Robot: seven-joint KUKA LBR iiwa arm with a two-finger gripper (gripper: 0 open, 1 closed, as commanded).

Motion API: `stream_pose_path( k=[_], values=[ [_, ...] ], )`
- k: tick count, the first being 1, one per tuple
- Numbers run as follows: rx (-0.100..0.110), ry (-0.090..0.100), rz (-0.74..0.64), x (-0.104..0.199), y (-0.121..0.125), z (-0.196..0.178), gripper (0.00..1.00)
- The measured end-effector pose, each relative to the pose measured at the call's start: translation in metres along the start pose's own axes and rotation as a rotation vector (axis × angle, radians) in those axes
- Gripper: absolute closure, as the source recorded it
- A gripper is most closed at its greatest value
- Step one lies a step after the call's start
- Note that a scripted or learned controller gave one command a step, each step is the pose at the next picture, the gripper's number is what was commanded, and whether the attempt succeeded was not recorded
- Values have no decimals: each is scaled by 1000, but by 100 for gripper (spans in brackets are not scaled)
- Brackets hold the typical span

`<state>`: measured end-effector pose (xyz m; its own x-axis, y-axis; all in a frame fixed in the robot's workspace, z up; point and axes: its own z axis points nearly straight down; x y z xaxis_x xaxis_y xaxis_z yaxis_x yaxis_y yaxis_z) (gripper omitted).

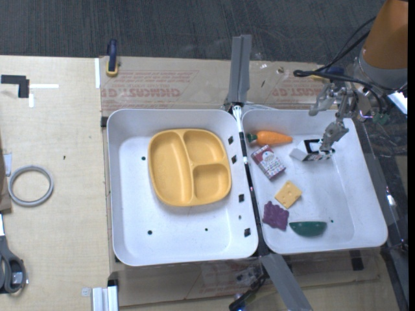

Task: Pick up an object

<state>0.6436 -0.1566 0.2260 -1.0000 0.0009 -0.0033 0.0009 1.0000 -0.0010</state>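
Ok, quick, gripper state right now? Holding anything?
Gripper: low in the right bin, beside a small grey piece; open or shut cannot be told, and nothing shows held.

Arm reaching in from upper right, claw down.
Grey arm (382,37) with orange band is angling down and leftward; wrist is tilting toward the claw (318,153), which is hanging low, its dark fingers (312,149) pointing down and standing slightly apart.
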Motion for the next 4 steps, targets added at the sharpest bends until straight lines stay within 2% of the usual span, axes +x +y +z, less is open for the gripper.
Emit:
stream_pose_path(
  k=[1, 2, 3, 4],
  values=[
    [-1, 1, 47, 48, 38, 76, 0],
    [1, 1, 490, 24, 52, 115, 0],
    [-1, -2, 675, -1, 36, 129, 0],
    [0, -6, 1429, 26, 58, 129, 0]
  ],
)
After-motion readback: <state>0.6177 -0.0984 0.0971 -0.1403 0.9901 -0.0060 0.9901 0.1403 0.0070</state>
